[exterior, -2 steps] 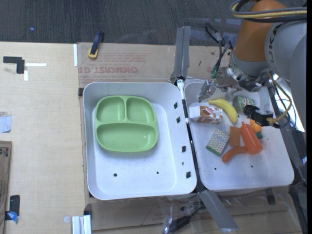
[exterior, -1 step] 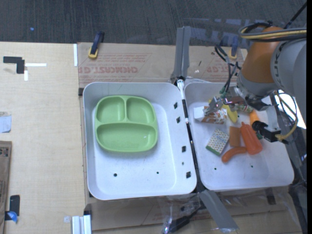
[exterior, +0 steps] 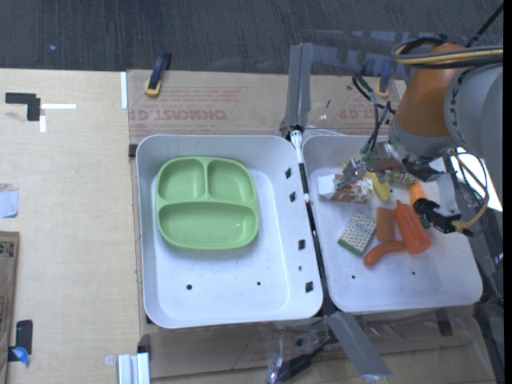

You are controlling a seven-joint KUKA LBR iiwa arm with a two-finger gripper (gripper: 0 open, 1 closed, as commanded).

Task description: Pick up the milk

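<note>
Item: milk (exterior: pixel 354 187), a small printed carton, lay in the right bin (exterior: pixel 400 294), toward that bin's upper left, just beside the divider between the two bins. A small white block (exterior: pixel 326 186) touched its left side; a yellow piece (exterior: pixel 381 186) sat just to its right.

Hand (exterior: pixel 370 166): hung directly over the milk's upper right edge, beneath the arm's orange band. Whether it was apart or together could not be told; the wrist hid it.

Neighbours, placed from the milk: a patterned packet (exterior: pixel 357 232) just below; an orange carrot (exterior: pixel 409 224) and an orange sausage-like piece (exterior: pixel 384 251) below and right.

Left bin (exterior: pixel 160 294): held a green divided plate (exterior: pixel 208 202), well apart from the milk.

Handling, judged: probably light, likely a toy carton; walls stiff enough for a firm pinch but liable to dent or slide if glossy. Best hold: across the two flat side faces at mid-body, clear of the angled top. Crowding from the white block and yellow piece left little entry room.
</note>
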